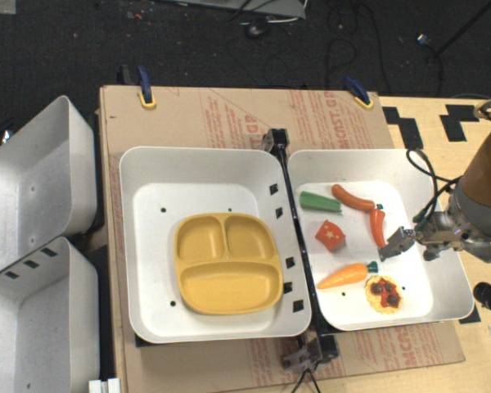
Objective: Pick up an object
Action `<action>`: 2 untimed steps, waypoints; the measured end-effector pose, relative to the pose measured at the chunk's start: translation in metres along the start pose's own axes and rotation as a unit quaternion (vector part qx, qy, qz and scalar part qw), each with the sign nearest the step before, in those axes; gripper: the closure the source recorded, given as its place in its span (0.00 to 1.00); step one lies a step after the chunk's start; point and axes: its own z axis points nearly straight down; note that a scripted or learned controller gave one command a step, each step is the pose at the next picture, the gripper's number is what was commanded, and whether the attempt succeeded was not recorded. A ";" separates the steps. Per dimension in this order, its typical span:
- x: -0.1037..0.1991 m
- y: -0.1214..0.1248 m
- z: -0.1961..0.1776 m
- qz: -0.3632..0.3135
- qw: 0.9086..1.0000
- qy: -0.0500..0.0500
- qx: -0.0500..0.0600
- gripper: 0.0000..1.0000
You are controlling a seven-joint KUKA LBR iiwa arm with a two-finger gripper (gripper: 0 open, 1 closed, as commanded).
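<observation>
The tool (399,244) hangs low over the right bin (409,305), near its right wall, and whether it is released or clenched cannot be told from this slanted view; nothing shows between its tips. The things it could take all lie toward the bin's middle and the divider, away from the arm. Nearest is a small red chili (378,226), just beside the tool on the divider side, its long axis running from the bin's far edge toward the near edge. Beyond it a red sausage (353,197) lies slantwise toward the far edge, with a green piece (320,202) closer to the divider. A red strawberry-like piece (331,235) sits mid-bin, an orange carrot (343,276) lies lengthwise toward the divider near the front, and a round yellow-and-red pastry (383,294) rests by the near edge, just beneath the tool's line. The left bin (139,219) holds a yellow divided plate (227,263). Both bins stand on the brown counter (196,113), with dark floor and cables behind.
</observation>
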 end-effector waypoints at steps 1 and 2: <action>0.000 0.003 -0.006 -0.002 1.000 -0.001 -0.006 0.00; 0.008 0.002 0.040 -0.001 1.000 0.000 -0.004 0.00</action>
